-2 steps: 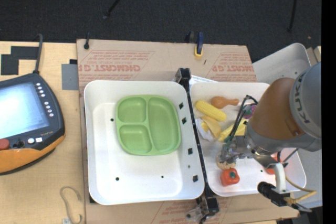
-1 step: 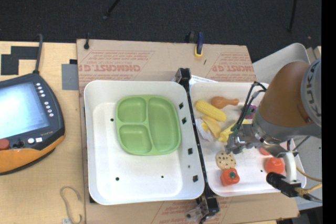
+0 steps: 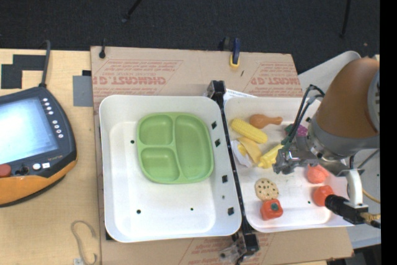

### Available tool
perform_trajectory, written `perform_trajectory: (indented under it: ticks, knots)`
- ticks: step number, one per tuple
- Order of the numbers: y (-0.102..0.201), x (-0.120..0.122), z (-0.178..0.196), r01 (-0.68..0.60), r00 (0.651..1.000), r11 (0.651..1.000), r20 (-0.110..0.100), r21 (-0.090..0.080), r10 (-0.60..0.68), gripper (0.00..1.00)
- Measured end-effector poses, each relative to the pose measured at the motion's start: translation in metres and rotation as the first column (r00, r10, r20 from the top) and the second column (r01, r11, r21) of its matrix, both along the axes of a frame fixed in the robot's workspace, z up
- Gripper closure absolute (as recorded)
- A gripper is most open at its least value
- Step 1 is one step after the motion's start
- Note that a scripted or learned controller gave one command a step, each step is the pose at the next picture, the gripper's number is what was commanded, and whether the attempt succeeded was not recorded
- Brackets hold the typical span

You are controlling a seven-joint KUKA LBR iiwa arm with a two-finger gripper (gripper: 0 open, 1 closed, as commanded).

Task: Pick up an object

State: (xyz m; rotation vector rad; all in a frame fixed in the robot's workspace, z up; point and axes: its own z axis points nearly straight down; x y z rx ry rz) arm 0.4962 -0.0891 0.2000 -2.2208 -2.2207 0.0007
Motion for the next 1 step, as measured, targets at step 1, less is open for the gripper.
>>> perform_trajectory:
  ticks: [1]
  knots:
    - [-0.0009, 0.0010, 0.0273, 0.000, 1.000, 1.000, -0.001, 0.000, 0.000, 1.00]
